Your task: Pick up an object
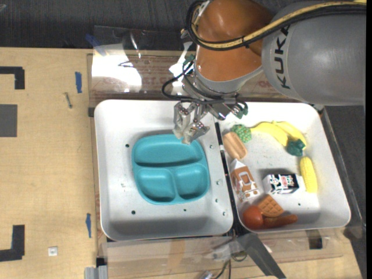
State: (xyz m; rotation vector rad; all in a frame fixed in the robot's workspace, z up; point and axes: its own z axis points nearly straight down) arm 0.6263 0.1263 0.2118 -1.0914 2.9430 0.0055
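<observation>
Your grey arm with the orange band reaches in from three o'clock and ends over the left shallow white bin. The metal two-finger gripper hangs at the twelve-o'clock edge of the teal divided plastic tray, fingertips at or just above its rim. You cannot tell whether the fingers are spread or pressed together; nothing shows between them.

In the right white bin you have the toy food: a yellow banana at twelve o'clock, a tan hot-dog bun beside the divider, a small black-and-white milk carton near centre, a brown waffle piece at six o'clock.
</observation>
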